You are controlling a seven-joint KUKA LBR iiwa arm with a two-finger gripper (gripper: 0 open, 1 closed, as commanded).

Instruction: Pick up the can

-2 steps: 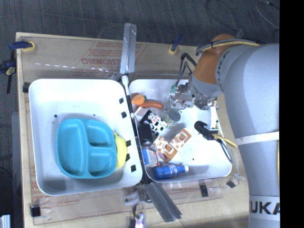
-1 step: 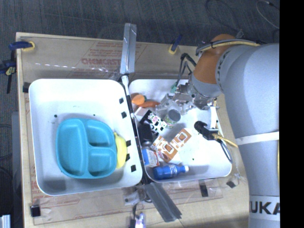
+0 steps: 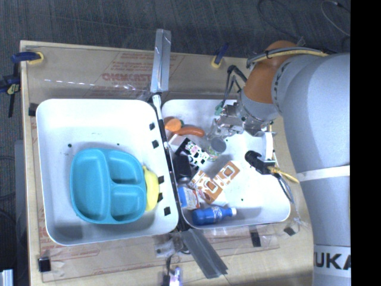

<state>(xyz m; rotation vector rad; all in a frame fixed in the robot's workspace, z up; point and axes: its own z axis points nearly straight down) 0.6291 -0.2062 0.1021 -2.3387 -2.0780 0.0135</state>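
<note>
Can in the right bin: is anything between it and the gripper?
Nothing visible does. The gripper hangs directly at the grey can in the right bin. An orange item and a black-and-white pack lie close on the can's view-left side, not over it.

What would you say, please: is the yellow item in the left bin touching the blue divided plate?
Touching. The camera view shows the yellow item pressed against the right rim of the blue plate, with no gap between them.

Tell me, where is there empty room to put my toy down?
Left bin: bare floor between the blue divided plate and far wall. Right bin: a small patch between the orange packet, blue bottle and right wall. Crowded along the divider.
</note>
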